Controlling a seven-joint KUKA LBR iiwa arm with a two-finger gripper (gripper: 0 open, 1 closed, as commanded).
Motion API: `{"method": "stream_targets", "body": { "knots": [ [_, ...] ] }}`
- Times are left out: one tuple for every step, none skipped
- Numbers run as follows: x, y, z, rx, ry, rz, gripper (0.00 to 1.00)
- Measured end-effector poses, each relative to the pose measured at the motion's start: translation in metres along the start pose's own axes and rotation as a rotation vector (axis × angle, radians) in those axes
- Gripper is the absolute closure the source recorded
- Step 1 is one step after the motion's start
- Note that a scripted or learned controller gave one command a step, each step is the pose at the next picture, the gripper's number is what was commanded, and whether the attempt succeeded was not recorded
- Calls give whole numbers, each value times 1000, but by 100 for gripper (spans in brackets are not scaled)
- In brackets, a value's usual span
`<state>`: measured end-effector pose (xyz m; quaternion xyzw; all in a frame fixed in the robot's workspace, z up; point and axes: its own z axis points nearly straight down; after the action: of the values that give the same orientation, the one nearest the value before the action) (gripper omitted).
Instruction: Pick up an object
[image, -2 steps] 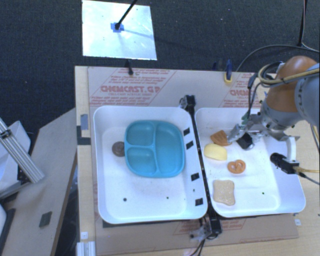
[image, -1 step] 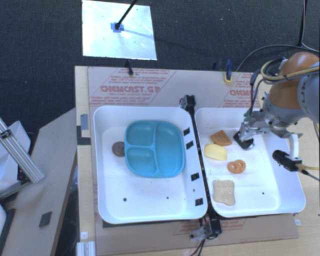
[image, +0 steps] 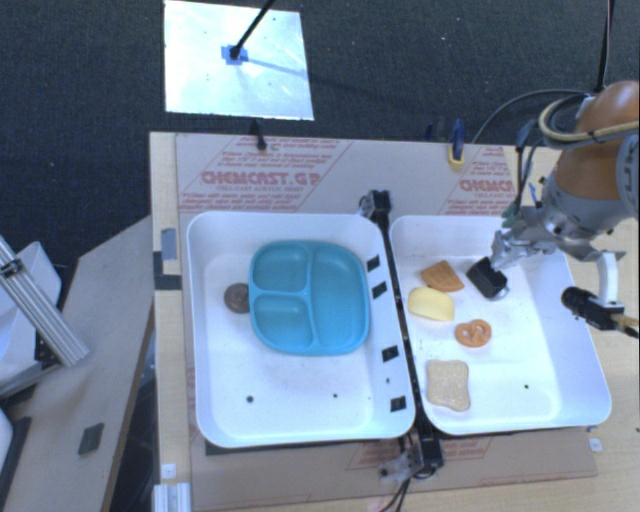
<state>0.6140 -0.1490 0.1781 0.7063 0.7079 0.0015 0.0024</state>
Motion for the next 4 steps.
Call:
{"method": "stream_targets", "body": {
  "knots": [
    [8, -4, -51, -2, 0, -3, 100],
    [7, -2, -106, -2, -1, -4, 100],
    [54, 9, -107, 2, 2, -8, 100],
    [96, 19, -96, 3, 2, -7, 100]
  ]
}}
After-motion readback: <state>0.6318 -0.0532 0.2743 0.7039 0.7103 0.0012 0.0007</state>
